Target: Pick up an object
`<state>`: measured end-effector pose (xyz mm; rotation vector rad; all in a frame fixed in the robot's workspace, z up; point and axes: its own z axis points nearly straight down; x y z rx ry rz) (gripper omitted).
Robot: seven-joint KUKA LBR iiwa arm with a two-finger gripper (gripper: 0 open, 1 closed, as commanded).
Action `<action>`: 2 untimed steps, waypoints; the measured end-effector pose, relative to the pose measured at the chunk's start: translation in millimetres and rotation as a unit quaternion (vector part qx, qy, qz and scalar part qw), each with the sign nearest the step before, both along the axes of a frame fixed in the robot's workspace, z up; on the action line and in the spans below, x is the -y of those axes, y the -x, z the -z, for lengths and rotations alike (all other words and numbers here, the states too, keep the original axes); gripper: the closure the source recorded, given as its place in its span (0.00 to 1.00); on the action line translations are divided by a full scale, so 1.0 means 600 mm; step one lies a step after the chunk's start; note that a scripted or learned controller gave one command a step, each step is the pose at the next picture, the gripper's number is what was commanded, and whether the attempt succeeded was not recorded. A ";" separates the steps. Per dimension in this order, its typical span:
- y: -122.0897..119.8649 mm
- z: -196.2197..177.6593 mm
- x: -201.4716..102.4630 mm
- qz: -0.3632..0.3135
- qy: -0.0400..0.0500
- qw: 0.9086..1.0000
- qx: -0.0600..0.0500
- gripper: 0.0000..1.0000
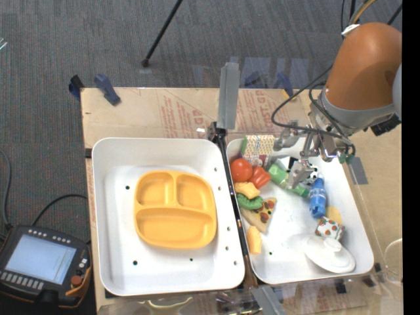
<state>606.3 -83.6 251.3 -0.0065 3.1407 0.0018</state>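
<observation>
Green object (282, 175) – a toy-like piece in the right bin (359, 231), toward the bin's 12 o'clock, long axis running 10 to 4 o'clock; its 4 o'clock end is hidden under the gripper (303, 173). Whether the gripper is clenched or released cannot be told. The arm (361, 71) enters from 2 o'clock. The left bin (105, 176) holds a yellow divided plate (175, 209). Red print on the cardboard (164, 113) is unreadable. A blue bottle (317, 197) lies at the gripper's 5 o'clock – a red tomato (241, 169) at its 9 o'clock.
</observation>
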 end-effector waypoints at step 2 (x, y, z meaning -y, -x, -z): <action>0.049 0.277 0.205 -0.105 -0.002 0.994 -0.002 0.00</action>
